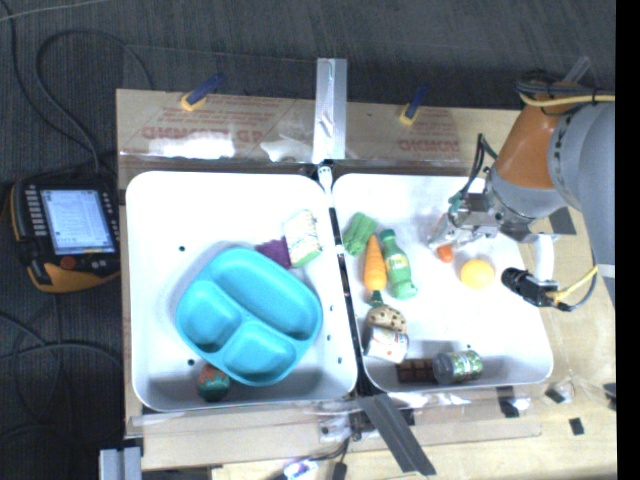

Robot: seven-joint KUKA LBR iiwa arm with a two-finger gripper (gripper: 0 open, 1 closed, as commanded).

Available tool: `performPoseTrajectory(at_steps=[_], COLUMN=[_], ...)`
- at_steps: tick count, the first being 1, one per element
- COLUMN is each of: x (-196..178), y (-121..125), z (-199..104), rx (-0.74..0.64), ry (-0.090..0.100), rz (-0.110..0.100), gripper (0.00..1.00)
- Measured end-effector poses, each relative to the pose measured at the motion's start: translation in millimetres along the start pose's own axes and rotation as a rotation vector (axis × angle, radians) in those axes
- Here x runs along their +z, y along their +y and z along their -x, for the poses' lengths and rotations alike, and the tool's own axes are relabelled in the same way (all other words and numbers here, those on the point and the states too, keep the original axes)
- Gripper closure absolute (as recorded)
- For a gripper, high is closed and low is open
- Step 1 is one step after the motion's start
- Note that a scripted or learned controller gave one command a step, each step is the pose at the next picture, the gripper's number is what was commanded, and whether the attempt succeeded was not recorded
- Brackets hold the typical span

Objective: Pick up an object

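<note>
My gripper [455, 234] hangs low in the right bin [520, 348], near its far right side, with its fingers open and nothing between them. A small orange piece [444, 253] lies just in front of the fingertips. A yellow ball-like fruit [477, 272] rests a little to its right. Toward the bin's left side lie a green vegetable [357, 231], a carrot [373, 261] and a green bottle [398, 265]. Near the front are a spotted round item [385, 317], a white cup [386, 344], a brown bar [414, 372] and a dark can [459, 366].
The left bin [150, 268] holds a blue divided tray [250, 313], a purple item [273, 253], a white packet [302, 236] and a red and green item [212, 381]. A tablet [70, 223] lies left of the bench. The arm's cable and black connector [528, 284] hang over the right rim.
</note>
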State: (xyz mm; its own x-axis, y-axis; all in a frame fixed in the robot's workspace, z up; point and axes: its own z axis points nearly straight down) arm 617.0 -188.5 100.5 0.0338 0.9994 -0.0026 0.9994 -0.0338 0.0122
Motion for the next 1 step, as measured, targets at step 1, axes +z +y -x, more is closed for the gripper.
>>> performPoseTrajectory(at_steps=[1], x=[-33.5], y=[-35.5], z=[-4.9], rx=[-0.101], ry=[0.002], rz=[-0.015], gripper=[1.0])
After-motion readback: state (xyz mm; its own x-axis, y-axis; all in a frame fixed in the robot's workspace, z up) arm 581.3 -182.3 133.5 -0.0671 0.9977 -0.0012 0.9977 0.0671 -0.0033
